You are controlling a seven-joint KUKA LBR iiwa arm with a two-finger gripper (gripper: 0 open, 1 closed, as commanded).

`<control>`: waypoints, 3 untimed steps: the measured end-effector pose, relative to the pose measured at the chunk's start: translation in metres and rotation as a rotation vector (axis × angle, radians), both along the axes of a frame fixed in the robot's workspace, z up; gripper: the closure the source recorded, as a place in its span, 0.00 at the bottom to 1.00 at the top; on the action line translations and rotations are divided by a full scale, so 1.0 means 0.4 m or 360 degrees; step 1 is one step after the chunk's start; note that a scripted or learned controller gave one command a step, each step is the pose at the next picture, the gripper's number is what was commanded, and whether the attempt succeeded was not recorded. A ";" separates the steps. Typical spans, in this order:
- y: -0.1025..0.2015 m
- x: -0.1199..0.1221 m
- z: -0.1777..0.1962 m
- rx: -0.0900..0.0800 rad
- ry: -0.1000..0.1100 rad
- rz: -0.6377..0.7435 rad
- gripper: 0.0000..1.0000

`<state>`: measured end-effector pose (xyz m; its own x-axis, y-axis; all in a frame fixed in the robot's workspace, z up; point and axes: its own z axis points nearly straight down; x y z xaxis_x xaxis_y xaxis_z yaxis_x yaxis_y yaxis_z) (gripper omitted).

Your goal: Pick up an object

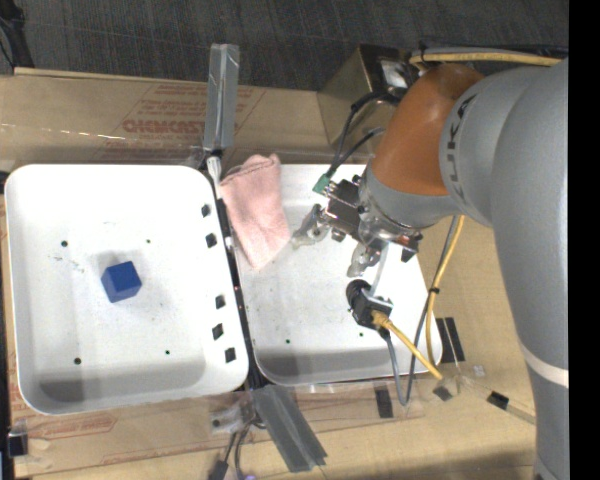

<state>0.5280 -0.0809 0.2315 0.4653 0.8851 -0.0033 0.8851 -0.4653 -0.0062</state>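
A pink cloth (255,210) lies crumpled in the right bin (310,353), draped against its left wall by the divider. A small blue cube (121,280) rests on the floor of the left bin (40,218), left of centre. My gripper (334,247) hangs over the middle of the right bin, just right of the cloth. Its two metal fingers (306,233) are spread open with nothing between them. The left fingertip is near the cloth's right edge; I cannot tell whether it touches.
The grey arm with its orange band (425,138) covers the right bin's far right corner. A black plug on a yellow cable (365,306) dangles below the gripper. A metal divider bar (220,98) runs between the bins. Cardboard (110,108) lies under both.
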 end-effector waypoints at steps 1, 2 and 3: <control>-0.170 0.136 0.119 0.0001 -0.0006 -0.0086 0.00; 0.155 0.151 -0.105 0.0000 0.0003 0.0015 0.00; 0.025 0.153 -0.044 0.0001 -0.0003 0.0144 0.00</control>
<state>0.5892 -0.0709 0.2141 0.3832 0.9237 -0.0018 0.9236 -0.3832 -0.0049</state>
